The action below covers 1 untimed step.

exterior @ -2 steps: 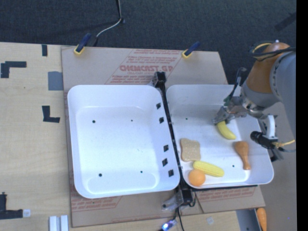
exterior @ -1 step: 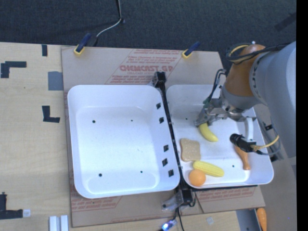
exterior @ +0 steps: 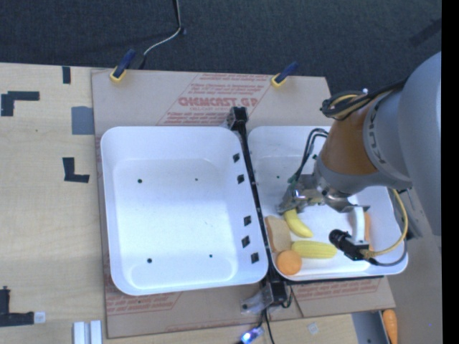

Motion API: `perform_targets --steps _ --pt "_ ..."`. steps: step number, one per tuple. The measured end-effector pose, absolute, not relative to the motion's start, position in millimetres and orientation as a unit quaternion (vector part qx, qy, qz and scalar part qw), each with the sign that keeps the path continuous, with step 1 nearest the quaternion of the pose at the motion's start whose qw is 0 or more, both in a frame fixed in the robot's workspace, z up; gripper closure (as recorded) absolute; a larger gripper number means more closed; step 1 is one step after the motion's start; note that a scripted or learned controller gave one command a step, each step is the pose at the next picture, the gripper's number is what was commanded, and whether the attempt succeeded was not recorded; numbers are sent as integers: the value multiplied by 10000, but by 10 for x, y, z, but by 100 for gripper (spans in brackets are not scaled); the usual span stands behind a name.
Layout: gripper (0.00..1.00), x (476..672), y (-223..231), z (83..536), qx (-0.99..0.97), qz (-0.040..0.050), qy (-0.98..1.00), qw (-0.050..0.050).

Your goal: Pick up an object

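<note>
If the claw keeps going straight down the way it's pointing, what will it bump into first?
Probably the small yellow banana. The claw hangs right above its upper end in the right bin. Depth is hard to judge from this view, so it may already be touching.

The two shallow white plastic bins (exterior: 172, 274) look smooth and faintly glossy. Beneath them lies a matt brown cardboard sheet (exterior: 208, 99) on the pale wood-grain surface (exterior: 43, 213).

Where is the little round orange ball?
The small round orange ball sits in the right white bin, at its near left corner, beside the yellow corn cob and below the tan bread-like piece.
</note>
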<state>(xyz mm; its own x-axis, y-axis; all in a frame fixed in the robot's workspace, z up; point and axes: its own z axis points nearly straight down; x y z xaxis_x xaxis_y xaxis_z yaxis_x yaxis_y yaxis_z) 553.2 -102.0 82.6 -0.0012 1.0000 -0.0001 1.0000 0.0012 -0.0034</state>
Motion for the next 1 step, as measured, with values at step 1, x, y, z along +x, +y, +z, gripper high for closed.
perform_targets --steps 1 --pt "100 5750 -64 1871 -7029 -27 -7113 -3"
